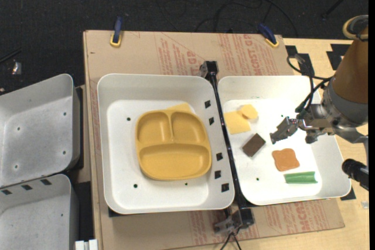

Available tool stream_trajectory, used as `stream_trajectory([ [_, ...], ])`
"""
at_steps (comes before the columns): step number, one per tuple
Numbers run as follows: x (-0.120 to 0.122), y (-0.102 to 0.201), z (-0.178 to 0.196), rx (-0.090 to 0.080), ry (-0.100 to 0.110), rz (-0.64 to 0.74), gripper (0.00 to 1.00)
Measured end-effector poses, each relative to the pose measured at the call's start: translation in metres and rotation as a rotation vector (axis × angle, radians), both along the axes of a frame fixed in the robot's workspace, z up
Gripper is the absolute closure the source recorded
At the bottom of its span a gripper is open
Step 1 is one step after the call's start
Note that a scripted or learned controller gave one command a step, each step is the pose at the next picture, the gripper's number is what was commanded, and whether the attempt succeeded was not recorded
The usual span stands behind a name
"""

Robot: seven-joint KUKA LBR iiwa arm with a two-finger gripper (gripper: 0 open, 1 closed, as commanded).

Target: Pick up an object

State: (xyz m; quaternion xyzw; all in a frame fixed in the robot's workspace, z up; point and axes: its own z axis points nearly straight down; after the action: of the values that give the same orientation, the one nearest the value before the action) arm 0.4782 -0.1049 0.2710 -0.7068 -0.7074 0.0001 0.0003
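Camera view: the grey KUKA arm w/ orange band is reaching in from the right, wrist angled down-left, and its two-finger gripper is hovering over the right shallow white bin. Can't tell how the jaws are standing, too dark and small; nothing visible between them.

Candidate objs are lying in that bin: flat brown square block just left-below the gripper, orange toast-shaped piece just below it, green stick-like bar nearer the front wall, pale yellow cheese-like slab w/ a smaller yellow chunk at its upper right.

Step, as I'm judging it: approach phase, grasp not yet made. Next move is probably calling for a descent onto the brown block or the toast piece, centring before closing.

The left white bin is carrying a yellow divided plastic tray; both bins are sitting on the cardboard-topped surface.
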Motion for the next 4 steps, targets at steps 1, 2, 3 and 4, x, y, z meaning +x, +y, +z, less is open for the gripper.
stream_trajectory([
  [1, 0.007, -0.002, -0.060, 0.001, 0.005, -0.003, 0.00],
  [2, 0.002, 0.002, -0.105, 0.001, 0.005, -0.003, 0.00],
  [3, 0.010, -0.002, -0.156, 0.001, 0.003, -0.003, 0.00],
  [4, 0.011, -0.002, -0.143, 0.001, 0.001, -0.005, 1.00],
])
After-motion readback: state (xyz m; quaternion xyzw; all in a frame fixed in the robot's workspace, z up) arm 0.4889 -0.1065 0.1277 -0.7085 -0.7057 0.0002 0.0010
